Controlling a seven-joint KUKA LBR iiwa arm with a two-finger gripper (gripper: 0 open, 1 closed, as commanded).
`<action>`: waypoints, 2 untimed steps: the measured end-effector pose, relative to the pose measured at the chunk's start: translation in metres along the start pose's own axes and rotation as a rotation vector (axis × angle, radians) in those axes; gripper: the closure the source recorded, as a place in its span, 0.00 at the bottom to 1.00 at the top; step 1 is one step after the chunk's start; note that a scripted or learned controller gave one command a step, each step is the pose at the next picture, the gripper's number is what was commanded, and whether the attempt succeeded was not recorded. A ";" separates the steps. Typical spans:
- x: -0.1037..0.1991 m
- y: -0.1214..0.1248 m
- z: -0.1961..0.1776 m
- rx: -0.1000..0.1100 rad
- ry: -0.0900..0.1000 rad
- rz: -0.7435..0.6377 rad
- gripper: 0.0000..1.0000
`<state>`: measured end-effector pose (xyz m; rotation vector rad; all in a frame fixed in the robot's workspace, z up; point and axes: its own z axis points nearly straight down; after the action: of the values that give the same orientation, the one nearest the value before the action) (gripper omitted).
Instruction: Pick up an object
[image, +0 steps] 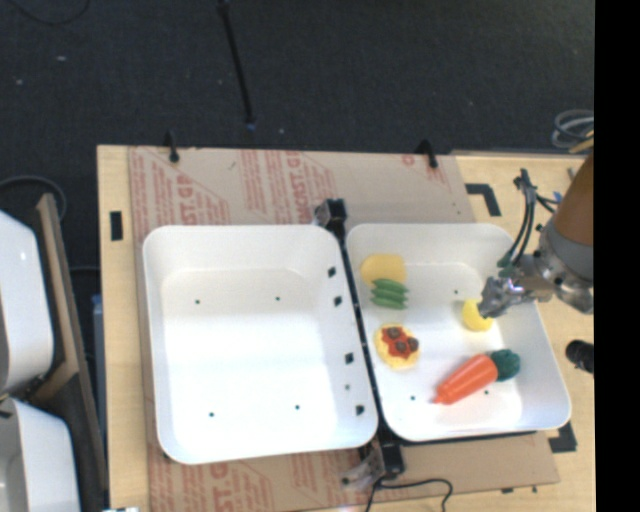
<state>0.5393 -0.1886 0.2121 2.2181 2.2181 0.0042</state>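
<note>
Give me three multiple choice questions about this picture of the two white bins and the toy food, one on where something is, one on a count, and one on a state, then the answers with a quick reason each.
1. Where does the toy carrot lie?
A. in the left bin
B. in the right bin, near its front right corner
C. on the bench outside the bins

2. How many toy items lie in the right bin?
A. two
B. four
C. six

3. Where is the gripper?
A. down at the small yellow piece
B. over the left bin
C. on the carrot

Answers: 1 B, the carrot rests on that bin's floor. 2 B, carrot, yellow piece, yellow-and-green item, round yellow item with red topping. 3 A, its tip meets the yellow piece.
</note>
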 end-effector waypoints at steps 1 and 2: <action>0.049 -0.001 -0.014 0.002 0.002 -0.003 1.00; 0.097 -0.014 -0.012 0.005 0.002 -0.003 1.00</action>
<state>0.5248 -0.0913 0.2240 2.2180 2.2249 0.0015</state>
